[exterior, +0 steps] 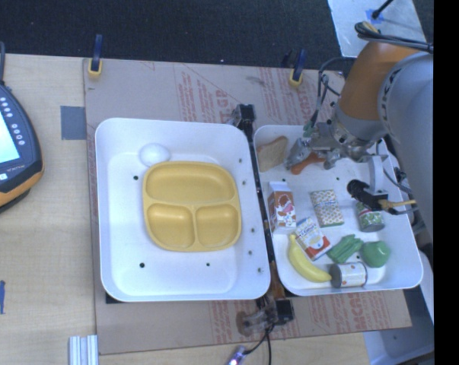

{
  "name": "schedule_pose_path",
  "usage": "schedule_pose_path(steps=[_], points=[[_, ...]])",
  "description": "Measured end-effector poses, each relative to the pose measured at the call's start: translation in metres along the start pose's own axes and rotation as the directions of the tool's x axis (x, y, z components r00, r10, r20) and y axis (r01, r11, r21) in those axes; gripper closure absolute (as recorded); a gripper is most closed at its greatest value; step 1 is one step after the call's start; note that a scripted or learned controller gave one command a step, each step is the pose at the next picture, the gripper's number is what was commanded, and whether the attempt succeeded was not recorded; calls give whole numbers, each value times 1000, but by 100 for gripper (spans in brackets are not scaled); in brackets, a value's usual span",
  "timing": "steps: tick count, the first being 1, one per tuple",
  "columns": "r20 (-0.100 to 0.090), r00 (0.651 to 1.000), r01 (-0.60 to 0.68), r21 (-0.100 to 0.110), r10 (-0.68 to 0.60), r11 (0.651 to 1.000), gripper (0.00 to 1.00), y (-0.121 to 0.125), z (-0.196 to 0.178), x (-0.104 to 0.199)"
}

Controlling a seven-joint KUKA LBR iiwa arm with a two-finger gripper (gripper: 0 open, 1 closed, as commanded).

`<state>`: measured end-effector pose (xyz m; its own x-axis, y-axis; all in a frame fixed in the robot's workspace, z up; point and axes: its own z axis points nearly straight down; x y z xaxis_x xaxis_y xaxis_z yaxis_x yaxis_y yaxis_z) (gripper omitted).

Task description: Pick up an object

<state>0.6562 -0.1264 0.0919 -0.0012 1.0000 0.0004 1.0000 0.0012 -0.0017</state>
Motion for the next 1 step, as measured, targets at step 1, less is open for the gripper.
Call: schedule_pose_path(steps=[1], points=[[-1, 1000, 3, 4, -3, 1000, 0, 0, 0, 16]])
